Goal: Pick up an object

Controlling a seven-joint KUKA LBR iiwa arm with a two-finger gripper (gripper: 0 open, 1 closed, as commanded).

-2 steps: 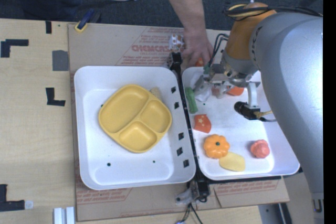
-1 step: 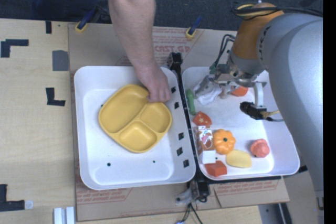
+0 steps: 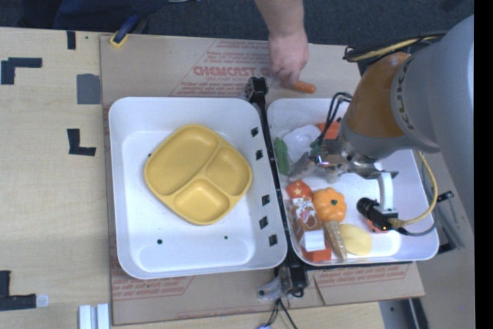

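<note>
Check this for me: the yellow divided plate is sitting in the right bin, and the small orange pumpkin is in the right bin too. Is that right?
One detail is wrong. The camera view shows the yellow divided plate in the left bin, not the right one. The rest holds: the small orange pumpkin is in the right bin, among the other small items there.

It looked like a robotics lab: a wooden bench (image 3: 46,189) marked with black tape, a protective cardboard sheet (image 3: 223,65) under two white bins (image 3: 131,258), cabled hardware around the grey-and-orange arm (image 3: 385,108), toy food (image 3: 330,204) as test objects, and a person's hand (image 3: 286,62) reaching in.
</note>
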